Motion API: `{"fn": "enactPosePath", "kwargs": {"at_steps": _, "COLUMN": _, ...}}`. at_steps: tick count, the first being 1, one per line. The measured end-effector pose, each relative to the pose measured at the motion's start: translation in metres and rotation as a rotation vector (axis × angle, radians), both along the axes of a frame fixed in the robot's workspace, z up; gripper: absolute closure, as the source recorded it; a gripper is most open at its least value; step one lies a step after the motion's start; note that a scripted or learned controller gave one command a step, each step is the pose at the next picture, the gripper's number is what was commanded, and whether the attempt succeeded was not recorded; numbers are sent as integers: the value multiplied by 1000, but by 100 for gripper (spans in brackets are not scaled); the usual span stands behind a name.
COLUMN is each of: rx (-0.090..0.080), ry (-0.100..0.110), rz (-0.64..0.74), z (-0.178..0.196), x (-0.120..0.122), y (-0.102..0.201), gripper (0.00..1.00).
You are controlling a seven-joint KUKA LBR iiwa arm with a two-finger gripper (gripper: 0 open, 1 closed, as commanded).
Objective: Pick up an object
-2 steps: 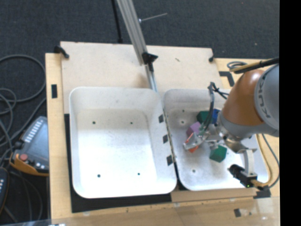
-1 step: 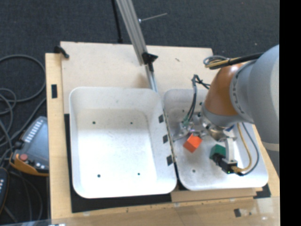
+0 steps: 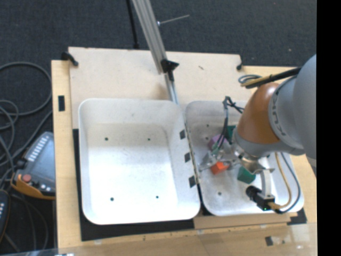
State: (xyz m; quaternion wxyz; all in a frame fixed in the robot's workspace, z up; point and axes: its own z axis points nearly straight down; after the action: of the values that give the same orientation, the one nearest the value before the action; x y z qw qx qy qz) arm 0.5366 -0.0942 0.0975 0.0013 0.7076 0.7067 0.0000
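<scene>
While the grey arm (image 3: 298,111) reaches in from the right, its bulky upper link crosses the far right corner of the right bin (image 3: 205,124) and its orange band (image 3: 256,122) sits over the middle of that bin. Below the band the wrist bends down toward the bin floor, and the gripper (image 3: 226,161) hangs low among a small cluster of objects near the bin's left wall. Whether its fingers are spread or closed cannot be told, because the wrist body and the clutter hide the tips. An orange object (image 3: 218,168) lies on the bin floor just beside the gripper, with a purple object (image 3: 216,141) a little farther back and a green object (image 3: 245,175) toward the near right, partly under the wrist. Nothing is clearly seen between the fingers. Cables (image 3: 282,188) loop from the wrist across the near right part of the bin. Beside it, the left bin (image 3: 90,143) lies on the wooden bench (image 3: 117,73), and a slanted metal pole (image 3: 152,31) rises from the bench behind the bins
</scene>
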Motion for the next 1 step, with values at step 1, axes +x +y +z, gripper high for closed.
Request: {"fn": "enactPosePath", "kwargs": {"at_steps": 1, "rx": 0, "ry": -4, "rz": -9, "z": 10, "x": 1, "y": -1, "gripper": 100}}
